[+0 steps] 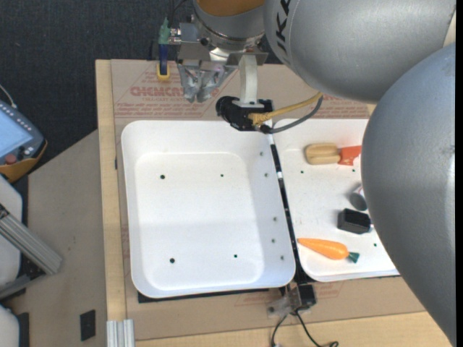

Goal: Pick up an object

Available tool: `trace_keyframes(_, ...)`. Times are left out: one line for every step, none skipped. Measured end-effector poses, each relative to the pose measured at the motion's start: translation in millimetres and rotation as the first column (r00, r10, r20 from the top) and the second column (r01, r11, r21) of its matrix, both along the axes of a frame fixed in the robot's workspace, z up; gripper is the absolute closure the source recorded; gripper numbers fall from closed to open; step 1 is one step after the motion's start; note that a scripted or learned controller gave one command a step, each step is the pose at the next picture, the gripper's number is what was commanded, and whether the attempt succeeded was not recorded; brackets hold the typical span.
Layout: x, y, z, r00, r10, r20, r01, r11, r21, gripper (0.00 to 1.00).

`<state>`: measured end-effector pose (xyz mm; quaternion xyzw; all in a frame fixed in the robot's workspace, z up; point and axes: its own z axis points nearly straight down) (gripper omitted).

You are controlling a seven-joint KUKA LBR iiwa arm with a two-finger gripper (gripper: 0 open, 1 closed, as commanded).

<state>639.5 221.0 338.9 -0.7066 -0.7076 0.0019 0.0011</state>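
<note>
Gripper (201, 85) sits above the far edge of the left bin (145, 215), fingers drawn close together, nothing between them. Objects are all off to its right and nearer the camera, in the right bin (318, 270): toy carrot (325, 249), black block (354, 221), tan-and-orange piece (331, 154). None touches the gripper.

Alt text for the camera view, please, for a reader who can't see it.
The grey arm's end effector hangs above the bench beyond the left bin. The right bin holds a toy carrot, a black block and a tan-and-orange piece.
</note>
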Motion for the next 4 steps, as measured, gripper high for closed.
trace_keyframes(28.2, 4.2, 75.1, 1.000, 0.001, 0.014, -0.001, 1.000, 0.004, 1.00)
trace_keyframes(25.0, 0.8, -58.7, 1.000, -0.003, -0.009, 0.003, 1.000, -0.003, 1.00)
trace_keyframes(27.7, 3.7, 87.3, 1.000, 0.000, 0.022, -0.001, 1.000, 0.007, 1.00)
trace_keyframes(-23.4, -15.3, 0.5, 1.000, -0.004, -0.007, 0.004, 1.000, -0.002, 1.00)
